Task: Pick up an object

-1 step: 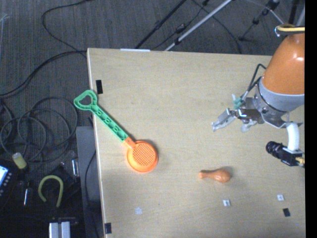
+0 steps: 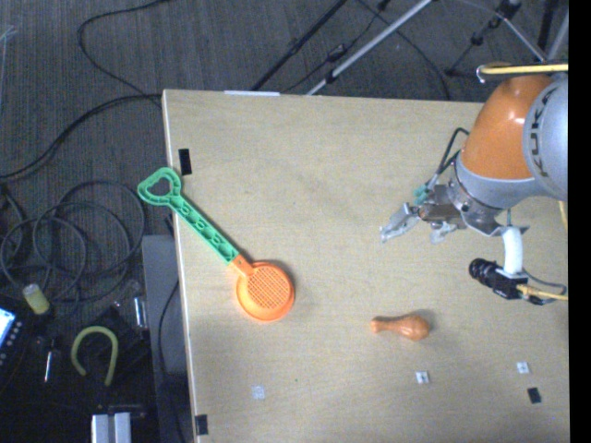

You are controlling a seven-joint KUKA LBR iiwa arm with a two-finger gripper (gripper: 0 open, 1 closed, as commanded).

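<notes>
Am hovering gripper [image 2: 417,224] above bench [image 2: 305,155], fingers spread wide, holding nothing. Judging approach step: next needing descent toward orange pear-shaped toy [image 2: 403,326] below gripper; green-handled strainer [image 2: 231,261] lying well left.

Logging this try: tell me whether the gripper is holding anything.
Holding nothing. The gripper hangs over bare bench, fingers spread with nothing between them; the orange pear-shaped piece lies apart, nearer the camera.

Claw [image 2: 417,226] spread above bare bench [image 2: 323,155], orange pear-shaped toy [image 2: 403,326] nearby, green-handled orange strainer [image 2: 222,247] well apart.
</notes>
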